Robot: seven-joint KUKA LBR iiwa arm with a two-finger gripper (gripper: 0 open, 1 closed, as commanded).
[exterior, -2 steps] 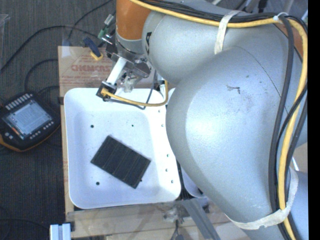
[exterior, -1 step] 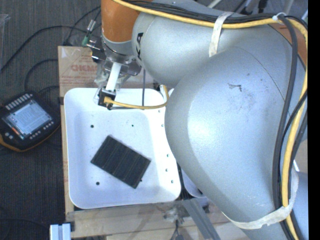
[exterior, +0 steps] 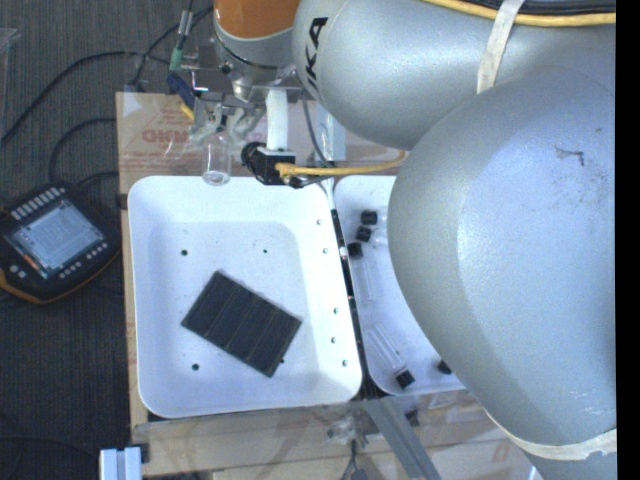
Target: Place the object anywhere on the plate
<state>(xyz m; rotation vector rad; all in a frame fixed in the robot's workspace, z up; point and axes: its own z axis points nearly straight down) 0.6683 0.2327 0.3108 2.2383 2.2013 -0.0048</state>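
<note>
Where the fingers of the gripper close in, they pinch the upper end of a clear tube. It hangs roughly upright beneath them, and its round lower end sits just over the far rim of the left bin. The tube is see-through, so its outline against the fingers is faint, and the grip looks narrow rather than deep.

I judge the tube to be light, stiff and slick, probably thin-walled plastic. It would roll once laid down and could slide out of a shallow pinch during a fast swing. A hold across its middle would be steadier than one near the tip.

Well apart from it, the dark ribbed rectangular plate lies flat and skewed on the floor of the same bin. Similar tubes with black caps lie in the right bin. Above the wrist sits the orange band.
</note>
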